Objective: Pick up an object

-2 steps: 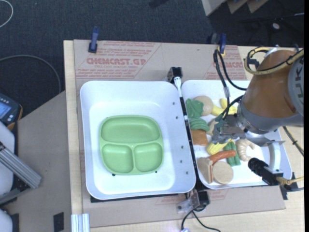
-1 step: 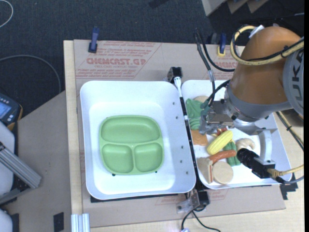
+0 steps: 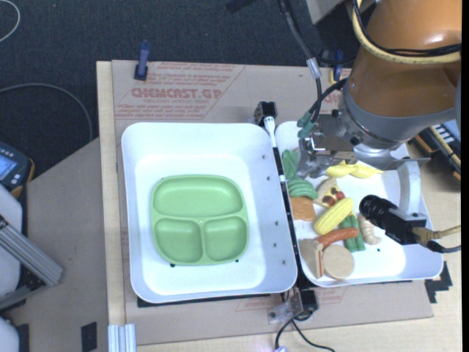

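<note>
The right bin (image 3: pixel 410 270) holds a heap of toy foods: a yellow banana (image 3: pixel 353 171), a corn cob (image 3: pixel 333 215), an orange-red carrot (image 3: pixel 338 235), a green leafy piece (image 3: pixel 291 163), a green ribbed piece (image 3: pixel 300 189) and a tan round disc (image 3: pixel 338 264). My gripper (image 3: pixel 316 152) hangs low over the far left part of this bin, just beside the green leafy piece and left of the banana. The large orange and grey wrist hides the bin's far right part.
The left bin (image 3: pixel 139 196) carries a green divided plate (image 3: pixel 199 218) in its middle. Both bins rest on a cardboard sheet (image 3: pixel 176 86). A black clip (image 3: pixel 265 113) sits at the far end of the seam between the bins.
</note>
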Robot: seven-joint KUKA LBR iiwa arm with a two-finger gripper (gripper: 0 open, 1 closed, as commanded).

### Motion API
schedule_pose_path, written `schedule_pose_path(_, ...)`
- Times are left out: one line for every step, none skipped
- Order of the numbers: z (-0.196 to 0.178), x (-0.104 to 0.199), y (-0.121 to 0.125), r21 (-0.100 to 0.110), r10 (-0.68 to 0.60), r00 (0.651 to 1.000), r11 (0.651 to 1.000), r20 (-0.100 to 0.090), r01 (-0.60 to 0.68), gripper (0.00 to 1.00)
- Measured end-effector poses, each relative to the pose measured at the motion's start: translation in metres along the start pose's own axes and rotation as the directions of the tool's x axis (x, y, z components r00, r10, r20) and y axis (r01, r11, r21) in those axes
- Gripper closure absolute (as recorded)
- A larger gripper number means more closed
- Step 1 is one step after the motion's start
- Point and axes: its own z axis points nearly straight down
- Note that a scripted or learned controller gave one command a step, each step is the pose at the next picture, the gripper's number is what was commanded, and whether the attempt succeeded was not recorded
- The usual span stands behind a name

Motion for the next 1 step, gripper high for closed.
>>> schedule_pose_path(-0.0508,0.018,0.0003,0.004,0.004,1.0,1.0,0.001,-0.004,1.0)
